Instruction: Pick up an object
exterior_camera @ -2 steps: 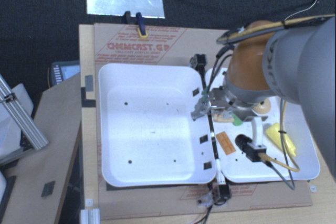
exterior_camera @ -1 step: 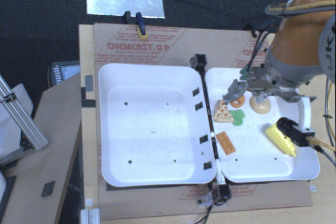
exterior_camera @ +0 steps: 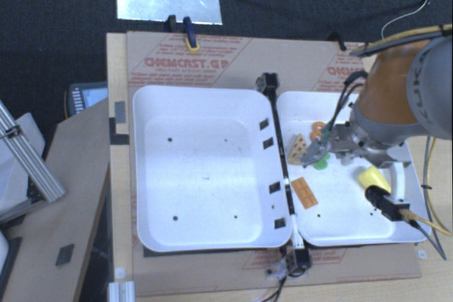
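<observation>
My gripper (exterior_camera: 316,153) hangs low over the middle of the right bin (exterior_camera: 333,226), reaching in from the right. Just under its tips lies a small green object (exterior_camera: 322,164), partly covered. To the left of the tips sits a tan waffle-patterned piece (exterior_camera: 298,147). A small orange object (exterior_camera: 318,129) lies a little farther back. An orange rectangular block (exterior_camera: 304,192) rests on the bin floor in front of the gripper. A yellow object (exterior_camera: 374,178) shows beside the arm at the right. Nothing can be seen between the fingers.
The left bin (exterior_camera: 205,166) stands beside the right one, parted by a black-clipped divider (exterior_camera: 277,152). Cables (exterior_camera: 425,219) trail along the right bin's right rim. A cardboard sheet (exterior_camera: 226,60) lies under both bins.
</observation>
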You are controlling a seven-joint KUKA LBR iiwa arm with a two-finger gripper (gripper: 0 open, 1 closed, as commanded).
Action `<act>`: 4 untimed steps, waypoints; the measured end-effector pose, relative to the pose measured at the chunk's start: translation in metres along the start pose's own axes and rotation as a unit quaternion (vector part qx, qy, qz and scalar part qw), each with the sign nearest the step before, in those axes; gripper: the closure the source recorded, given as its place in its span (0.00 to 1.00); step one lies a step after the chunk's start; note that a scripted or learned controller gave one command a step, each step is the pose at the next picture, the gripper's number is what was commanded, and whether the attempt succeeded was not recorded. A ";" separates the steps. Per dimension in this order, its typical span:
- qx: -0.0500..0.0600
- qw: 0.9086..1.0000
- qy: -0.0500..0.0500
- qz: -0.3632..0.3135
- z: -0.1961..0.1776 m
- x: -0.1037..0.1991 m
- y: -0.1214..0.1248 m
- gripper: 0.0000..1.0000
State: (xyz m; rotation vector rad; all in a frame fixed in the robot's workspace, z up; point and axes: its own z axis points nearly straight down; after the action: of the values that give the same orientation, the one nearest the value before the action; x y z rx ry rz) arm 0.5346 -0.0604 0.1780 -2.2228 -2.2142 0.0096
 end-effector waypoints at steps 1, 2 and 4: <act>-0.003 1.000 0.002 -0.007 -0.006 0.075 -0.022 0.00; -0.010 1.000 -0.001 -0.004 -0.009 0.051 0.099 0.00; -0.003 1.000 0.000 0.000 -0.006 -0.003 0.021 0.00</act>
State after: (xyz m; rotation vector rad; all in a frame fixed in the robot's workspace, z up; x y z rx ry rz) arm 0.5552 -0.0636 0.1840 -2.2256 -2.2167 0.0030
